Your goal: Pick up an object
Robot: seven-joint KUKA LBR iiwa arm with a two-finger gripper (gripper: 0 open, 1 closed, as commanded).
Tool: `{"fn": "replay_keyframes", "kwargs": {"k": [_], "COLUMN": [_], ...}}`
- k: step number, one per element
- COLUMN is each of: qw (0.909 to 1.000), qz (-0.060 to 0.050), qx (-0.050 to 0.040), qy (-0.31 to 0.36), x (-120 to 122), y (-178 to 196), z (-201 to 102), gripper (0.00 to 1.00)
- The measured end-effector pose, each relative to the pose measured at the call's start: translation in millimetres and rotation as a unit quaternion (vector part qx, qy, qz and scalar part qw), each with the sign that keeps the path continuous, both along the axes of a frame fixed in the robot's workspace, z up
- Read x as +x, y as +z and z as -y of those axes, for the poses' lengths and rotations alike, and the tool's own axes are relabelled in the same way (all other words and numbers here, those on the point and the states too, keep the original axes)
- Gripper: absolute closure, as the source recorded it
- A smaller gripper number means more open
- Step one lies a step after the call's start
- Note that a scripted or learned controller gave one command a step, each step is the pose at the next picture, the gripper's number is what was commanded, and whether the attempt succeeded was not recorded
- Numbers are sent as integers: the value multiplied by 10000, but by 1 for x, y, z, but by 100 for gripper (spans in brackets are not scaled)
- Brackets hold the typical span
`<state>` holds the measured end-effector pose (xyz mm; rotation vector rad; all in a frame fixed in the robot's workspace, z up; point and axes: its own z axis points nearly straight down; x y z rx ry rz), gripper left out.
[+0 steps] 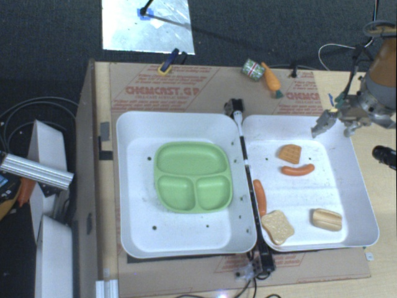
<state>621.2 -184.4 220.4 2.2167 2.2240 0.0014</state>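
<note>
The right bin (353, 185) holds several toy foods. An orange cracker-like piece (289, 153) lies near the back, with a red sausage (298, 170) just in front of it. A second sausage (259, 197) lies along the bin's left wall. A bread slice (278, 226) and a tan bun (326, 219) sit near the front. My gripper (337, 124) hangs over the bin's back right corner, above and to the right of the cracker piece. It is open, with nothing between its fingers.
The left bin (133, 166) bears a green divided plate (193, 177). Behind the bins on the cardboard lie a small can (252, 69), a toy carrot (272, 80) and a blue and yellow clamp (170, 61). Cables (31, 113) and metal parts crowd the left side.
</note>
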Motion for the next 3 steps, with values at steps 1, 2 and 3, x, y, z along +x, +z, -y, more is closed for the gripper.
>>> {"fn": "replay_keyframes", "kwargs": {"k": [1,2,3], "qw": [10000,10000,10000], "qz": [-4,-9,19], "qx": [5,3,-2], "qy": [9,8,20], "x": [-4,17,19], "y": [-48,-133,-121], "z": [-39,-42,-42], "gripper": [0,0,100]}}
